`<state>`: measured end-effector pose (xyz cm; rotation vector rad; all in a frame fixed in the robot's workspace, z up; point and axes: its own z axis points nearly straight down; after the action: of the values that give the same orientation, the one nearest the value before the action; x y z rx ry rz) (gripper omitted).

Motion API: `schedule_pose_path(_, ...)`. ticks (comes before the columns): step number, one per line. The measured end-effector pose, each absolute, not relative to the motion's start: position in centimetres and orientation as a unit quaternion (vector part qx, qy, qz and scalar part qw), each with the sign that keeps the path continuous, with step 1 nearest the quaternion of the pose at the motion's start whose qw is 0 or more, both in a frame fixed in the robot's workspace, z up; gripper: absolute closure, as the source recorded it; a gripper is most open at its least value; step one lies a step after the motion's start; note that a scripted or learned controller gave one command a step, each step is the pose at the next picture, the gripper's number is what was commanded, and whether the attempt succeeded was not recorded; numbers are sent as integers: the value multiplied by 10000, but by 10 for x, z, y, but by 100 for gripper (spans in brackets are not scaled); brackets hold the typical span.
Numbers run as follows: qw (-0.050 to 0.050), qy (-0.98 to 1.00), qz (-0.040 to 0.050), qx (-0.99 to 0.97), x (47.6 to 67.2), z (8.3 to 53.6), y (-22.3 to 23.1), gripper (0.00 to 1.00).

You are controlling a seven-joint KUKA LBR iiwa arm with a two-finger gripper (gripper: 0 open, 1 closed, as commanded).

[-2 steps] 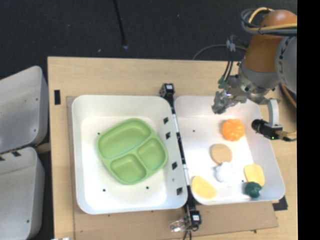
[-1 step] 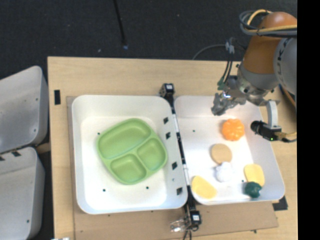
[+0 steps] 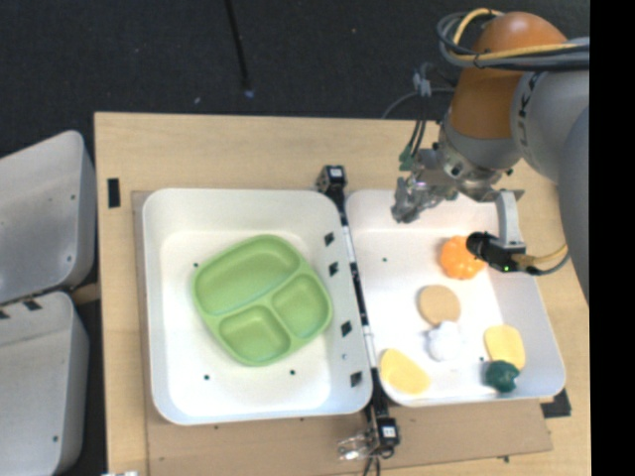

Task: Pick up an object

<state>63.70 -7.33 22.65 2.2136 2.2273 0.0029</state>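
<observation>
My gripper (image 3: 409, 206) hangs over the far left corner of the right bin (image 3: 392, 266), with nothing seen between its fingers. In that bin lie an orange fruit-like piece (image 3: 457, 257), a tan round piece (image 3: 438, 303), a small white piece (image 3: 444, 342), two yellow pieces (image 3: 403, 371) (image 3: 504, 343) and a dark green piece (image 3: 500, 375). All of them lie nearer the front and right than the gripper. The orange piece is the closest, a short way to its right and forward.
The left bin (image 3: 169, 365) holds a green divided plate (image 3: 262, 297). A black clip (image 3: 330, 178) sits at the far end of the ridge between the bins. Cables run along the right bin's far right side. Wooden bench surface surrounds both bins.
</observation>
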Motion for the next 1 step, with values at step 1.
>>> schedule_pose_path(1,10,7092,9,7050,642,226,-28,100)
